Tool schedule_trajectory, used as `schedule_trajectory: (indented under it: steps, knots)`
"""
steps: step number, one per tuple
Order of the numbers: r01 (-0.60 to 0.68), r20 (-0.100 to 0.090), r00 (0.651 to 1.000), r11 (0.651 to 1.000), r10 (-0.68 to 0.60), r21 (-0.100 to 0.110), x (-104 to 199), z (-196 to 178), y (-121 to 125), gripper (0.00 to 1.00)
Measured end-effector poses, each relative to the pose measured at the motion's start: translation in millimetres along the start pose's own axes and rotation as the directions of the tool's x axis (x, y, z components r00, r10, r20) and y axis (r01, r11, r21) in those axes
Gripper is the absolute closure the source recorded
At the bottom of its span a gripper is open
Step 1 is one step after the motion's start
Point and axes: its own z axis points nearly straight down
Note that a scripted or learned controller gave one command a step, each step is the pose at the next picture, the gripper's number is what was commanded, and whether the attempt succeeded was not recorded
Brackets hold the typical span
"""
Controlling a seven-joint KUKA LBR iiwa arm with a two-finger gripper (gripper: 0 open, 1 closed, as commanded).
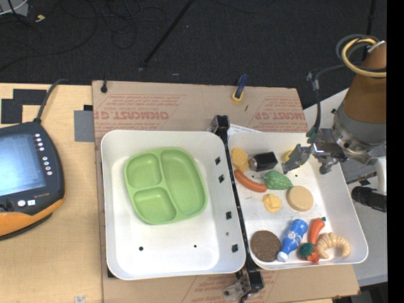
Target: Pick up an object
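Right bin [341, 188], arm-hidden far corner

The teach pendant [25, 175] is cut off by the left edge. The arm [368, 93] is cropped at the right. The yellow toy [291, 154] is partly hidden behind the gripper [309, 156].

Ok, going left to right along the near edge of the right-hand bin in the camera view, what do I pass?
Round dark brown cookie-like disc → blue and white toy bottle → orange toy carrot with green top → tan curled toy shrimp, all lying in the right white bin.
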Motion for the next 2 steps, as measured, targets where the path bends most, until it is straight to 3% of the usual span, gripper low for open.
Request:
schedule_trajectory:
  steps: [1, 2]
  knots:
    - [0.002, 0.002, 1.000, 1.000, -0.002, -0.012, -0.1, -7.0, 2.0, 0.00]
    - [0.001, 0.000, 1.000, 1.000, -0.001, -0.007, 9.6, 53.0, 2.0, 0.00]
